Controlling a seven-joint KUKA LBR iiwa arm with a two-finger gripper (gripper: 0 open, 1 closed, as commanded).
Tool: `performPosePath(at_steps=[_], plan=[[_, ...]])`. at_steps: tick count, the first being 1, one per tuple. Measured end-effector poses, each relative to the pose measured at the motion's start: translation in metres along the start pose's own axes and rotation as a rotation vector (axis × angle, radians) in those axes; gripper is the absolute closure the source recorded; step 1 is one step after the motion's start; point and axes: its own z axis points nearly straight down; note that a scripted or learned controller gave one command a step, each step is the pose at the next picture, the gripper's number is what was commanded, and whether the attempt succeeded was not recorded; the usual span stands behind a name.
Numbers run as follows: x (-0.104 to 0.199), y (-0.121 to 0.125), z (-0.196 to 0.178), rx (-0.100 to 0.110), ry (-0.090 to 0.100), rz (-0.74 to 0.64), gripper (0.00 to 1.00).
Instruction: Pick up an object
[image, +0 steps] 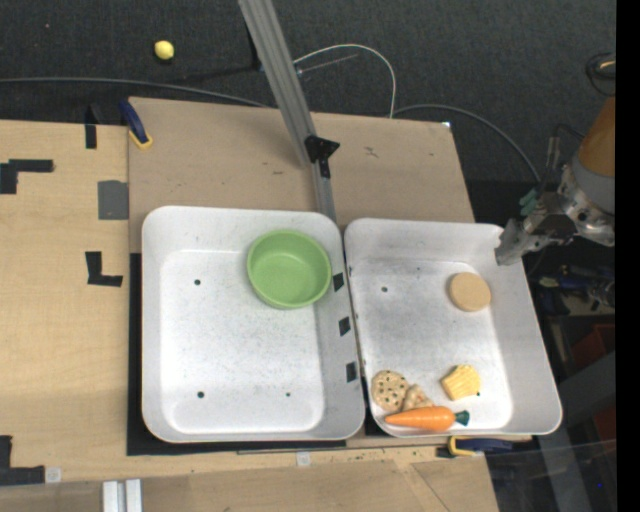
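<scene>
Nothing is picked up yet: the hand (512, 240) hangs over the right bin's (530, 330) far right rim, grip impossible to tell, while cookie (469, 292), cheese (461, 381), carrot (428, 419) and bowl (289, 268) lie untouched.

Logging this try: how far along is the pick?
Nothing is picked yet. The gripper sits at the right bin's top right corner. The round cookie, carrot, cracker and green bowl lie untouched. Approach, grasp and lift remain.

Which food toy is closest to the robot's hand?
The round tan cookie, alone in the right bin's upper part; the others cluster at its bottom edge.
</scene>
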Motion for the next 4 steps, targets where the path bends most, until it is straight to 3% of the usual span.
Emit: performPosePath(at_steps=[2, 4], plan=[[0.093, 0.009, 0.010, 0.003, 0.002, -0.004, 1.00], [0.198, 0.003, 0.035, 0.006, 0.002, -0.005, 1.00]])
